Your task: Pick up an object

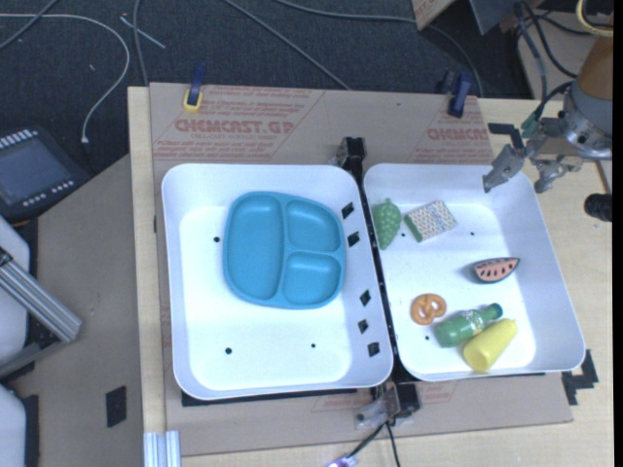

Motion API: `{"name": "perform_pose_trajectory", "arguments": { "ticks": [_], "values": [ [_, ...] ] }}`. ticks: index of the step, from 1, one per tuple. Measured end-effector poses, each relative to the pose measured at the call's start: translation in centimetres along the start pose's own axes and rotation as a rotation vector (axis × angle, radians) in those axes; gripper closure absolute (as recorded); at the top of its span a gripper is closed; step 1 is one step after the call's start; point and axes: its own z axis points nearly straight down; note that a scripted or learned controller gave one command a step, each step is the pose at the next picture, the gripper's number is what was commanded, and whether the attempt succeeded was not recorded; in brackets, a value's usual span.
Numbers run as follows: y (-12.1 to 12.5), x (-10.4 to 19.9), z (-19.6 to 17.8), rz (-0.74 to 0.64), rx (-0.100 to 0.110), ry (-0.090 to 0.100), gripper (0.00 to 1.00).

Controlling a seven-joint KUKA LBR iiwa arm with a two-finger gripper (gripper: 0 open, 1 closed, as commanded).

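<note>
The watermelon slice [496, 269] lies alone near the right wall of the right bin [555, 290], well apart from its neighbours; it looks like a light, stiff toy, likely slick, best pinched across its narrow thickness. Toward the bin's near edge sit a pretzel [427, 307], a green bottle [465, 325] and a yellow piece [490, 344] touching it. At the far right corner the hand [521, 173] hovers with fingers spread, grasping nothing. The left bin [195, 290] carries a blue plate [284, 249].
</note>
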Motion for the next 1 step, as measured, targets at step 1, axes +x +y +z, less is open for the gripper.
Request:
{"name": "perform_pose_trajectory", "arguments": {
  "ticks": [1],
  "values": [
    [0.28, 0.06, -0.84, -0.003, -0.014, -0.003, 0.00]
  ]
}}
